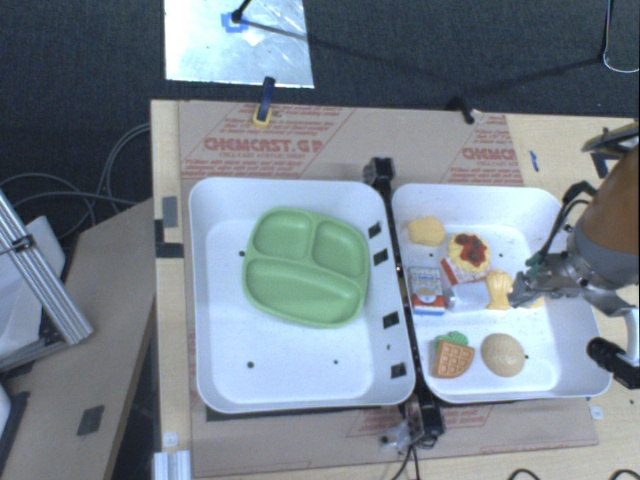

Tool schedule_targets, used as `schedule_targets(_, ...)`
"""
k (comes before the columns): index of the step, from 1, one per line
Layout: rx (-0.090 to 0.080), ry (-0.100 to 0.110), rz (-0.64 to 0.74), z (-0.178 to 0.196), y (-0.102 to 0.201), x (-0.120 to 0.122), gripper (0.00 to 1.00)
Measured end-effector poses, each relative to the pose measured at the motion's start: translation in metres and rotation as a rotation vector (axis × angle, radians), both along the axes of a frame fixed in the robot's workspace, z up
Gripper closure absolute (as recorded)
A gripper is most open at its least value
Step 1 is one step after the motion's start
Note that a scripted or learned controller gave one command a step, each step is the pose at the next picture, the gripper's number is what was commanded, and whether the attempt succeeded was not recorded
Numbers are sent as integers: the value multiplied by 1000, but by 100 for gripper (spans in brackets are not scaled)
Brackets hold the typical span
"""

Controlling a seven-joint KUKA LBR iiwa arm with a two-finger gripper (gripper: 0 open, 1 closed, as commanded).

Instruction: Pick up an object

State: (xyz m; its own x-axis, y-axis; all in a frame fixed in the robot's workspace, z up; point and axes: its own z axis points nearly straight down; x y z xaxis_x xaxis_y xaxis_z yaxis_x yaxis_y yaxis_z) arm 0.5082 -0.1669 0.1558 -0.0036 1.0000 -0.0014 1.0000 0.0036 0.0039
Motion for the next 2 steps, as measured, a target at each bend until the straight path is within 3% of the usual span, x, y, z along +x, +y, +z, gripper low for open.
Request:
schedule_targets(1,0,-1,0,56,-7,-6,100)
schedule_targets(2,0,0,0,69,-8,-5,100)
